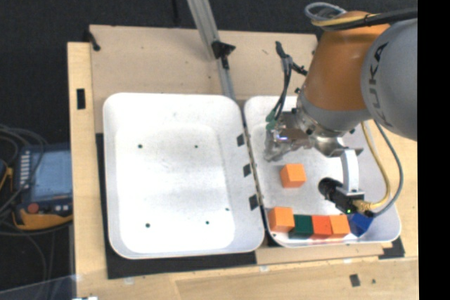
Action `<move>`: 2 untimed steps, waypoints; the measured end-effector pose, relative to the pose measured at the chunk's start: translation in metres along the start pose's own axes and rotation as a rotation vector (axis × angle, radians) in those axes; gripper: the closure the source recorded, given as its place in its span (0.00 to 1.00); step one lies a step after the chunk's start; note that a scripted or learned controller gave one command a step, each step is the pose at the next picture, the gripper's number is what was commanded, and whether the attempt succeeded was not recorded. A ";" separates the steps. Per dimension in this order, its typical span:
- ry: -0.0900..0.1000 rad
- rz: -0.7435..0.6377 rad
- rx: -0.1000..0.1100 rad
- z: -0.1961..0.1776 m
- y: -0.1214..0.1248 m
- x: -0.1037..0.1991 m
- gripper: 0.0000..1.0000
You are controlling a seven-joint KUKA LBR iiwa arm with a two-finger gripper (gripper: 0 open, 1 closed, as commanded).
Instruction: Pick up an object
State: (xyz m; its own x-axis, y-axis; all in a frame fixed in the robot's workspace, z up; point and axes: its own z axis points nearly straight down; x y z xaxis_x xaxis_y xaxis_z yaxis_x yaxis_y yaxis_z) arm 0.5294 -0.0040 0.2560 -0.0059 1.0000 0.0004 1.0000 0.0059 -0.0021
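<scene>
Orange cube (pixel 293 175), slightly skewed, no long axis, near gripper (pixel 280 142); gripper's state unclear.

Arm (pixel 351 74) over right bin (pixel 383 232), orange block (pixel 293 175), left bin (pixel 116 172)

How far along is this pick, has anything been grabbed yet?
Nothing looks lifted yet. The gripper hangs low in the right bin, just above-left of a lone orange block. Remaining: grasp and raise a block; a row of blocks sits along the front wall.
</scene>
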 end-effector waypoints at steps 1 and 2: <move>0.000 -0.002 -0.003 0.005 0.014 0.056 1.00; 0.001 -0.002 -0.002 0.008 0.017 0.103 1.00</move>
